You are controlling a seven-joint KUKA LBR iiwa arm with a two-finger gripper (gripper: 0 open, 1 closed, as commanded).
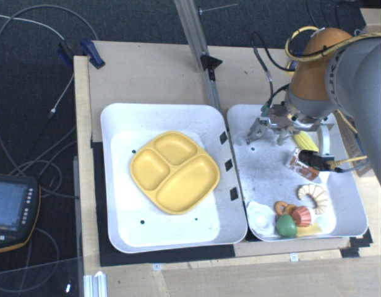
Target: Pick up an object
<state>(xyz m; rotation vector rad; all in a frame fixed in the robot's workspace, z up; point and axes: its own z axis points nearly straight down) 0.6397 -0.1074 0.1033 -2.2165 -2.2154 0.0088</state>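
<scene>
Reaching in from the right, the grey arm (357, 85) bends its orange band (317, 60) down over the far part of the right bin (351, 218), and the gripper (267, 135) hangs low above that bin's far-left corner. Its two metal fingers (253, 133) stand spread apart over bare white floor with nothing between them. Just right of the gripper lies a yellow ribbed piece (306, 142), and near it, toward the near side, a small brown-and-white piece (297, 163). Nearer still sits a pale striped ring (313, 197). Along the bin's near edge a cluster crowds together: a white round cup (260, 217) at the left, then a small orange piece (281, 207), a red piece (301, 216), a green ball (287, 227) touching the red one, and a flat yellow piece (312, 230) at the right. The left bin (116, 135) holds a yellow divided plate (174, 172) with three compartments, lying turned at a slant in the middle and apart from every wall. The middle and left side of the right bin's floor offer open room, while its right side and near edge are crowded. A metal post (192, 23) slants up from the far edge between the two bins.
</scene>
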